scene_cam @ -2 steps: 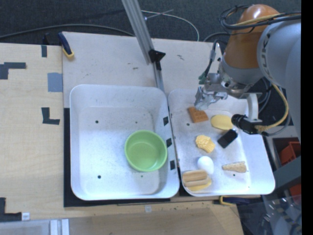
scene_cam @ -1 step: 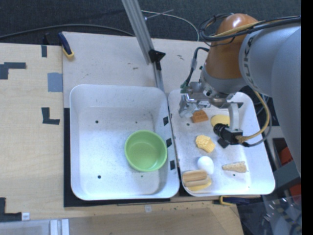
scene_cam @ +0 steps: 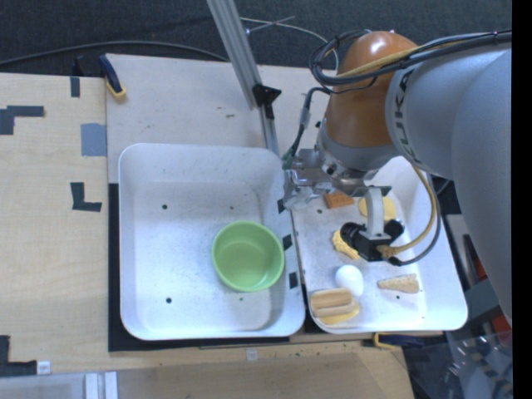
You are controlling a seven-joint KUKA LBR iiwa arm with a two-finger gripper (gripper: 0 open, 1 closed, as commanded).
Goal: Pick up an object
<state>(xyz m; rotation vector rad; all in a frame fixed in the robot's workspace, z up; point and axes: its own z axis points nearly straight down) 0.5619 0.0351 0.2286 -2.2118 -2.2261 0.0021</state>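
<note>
White bins (scene_cam: 150, 223) below; arm bent over right one (claw (scene_cam: 320, 185) low)

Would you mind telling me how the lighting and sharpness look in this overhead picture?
Camera view: even, soft light; the green bowl casts a faint shadow in the left bin; the white bin floors look slightly washed out; the arm, nearest the lens, looks soft-edged.
</note>
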